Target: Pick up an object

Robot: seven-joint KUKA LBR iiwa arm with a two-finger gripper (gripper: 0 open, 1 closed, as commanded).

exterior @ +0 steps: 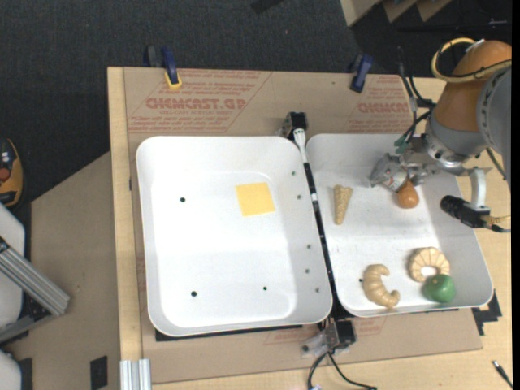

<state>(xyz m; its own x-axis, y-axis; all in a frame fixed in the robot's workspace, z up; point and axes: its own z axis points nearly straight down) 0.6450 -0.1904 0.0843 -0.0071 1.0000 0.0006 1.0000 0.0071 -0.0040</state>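
My gripper (400, 177) is low over the far part of the right bin (357, 157). A small orange-brown rounded object (407, 196) sits right at its tip, touching or just under it; whether it is held I cannot tell. Also in the right bin are a pale cone (342, 202) left of the gripper, a tan croissant (381, 286) near the front, a ringed pastry-like piece (428, 262), and a green ball (439, 288) against it. A yellow square slice (255, 199) lies flat in the left bin (154, 218).
The two white bins meet along a black-edged seam (315, 218) at the centre. Clamps (170, 65) hold the cardboard base at the far edge. The arm's grey and orange body (471, 96) hangs over the right bin's far right corner.
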